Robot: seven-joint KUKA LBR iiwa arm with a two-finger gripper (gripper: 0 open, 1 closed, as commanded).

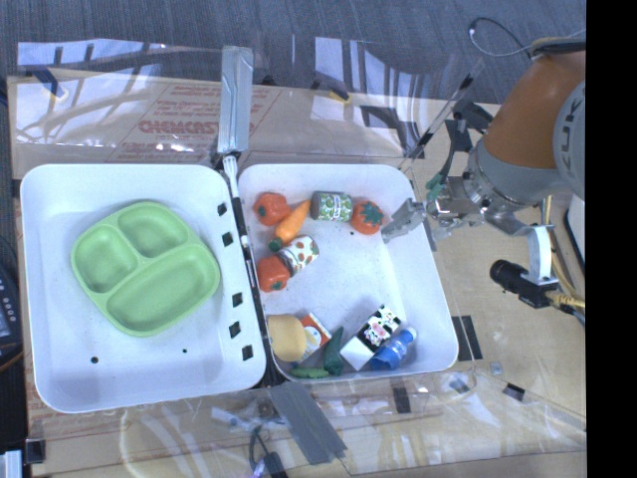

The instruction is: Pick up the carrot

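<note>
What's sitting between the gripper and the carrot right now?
In the camera view, a green can and a small tomato lie between the gripper and the carrot.

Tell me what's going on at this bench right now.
A grey and orange robot arm reaches in from the right, its claw hanging over the right edge of the right bin. It is meant to pick up the carrot, which lies untouched among toy foods at the far left of that bin, apart from the claw. Nothing sits in the claw. The left bin holds a green divided plate.
</note>
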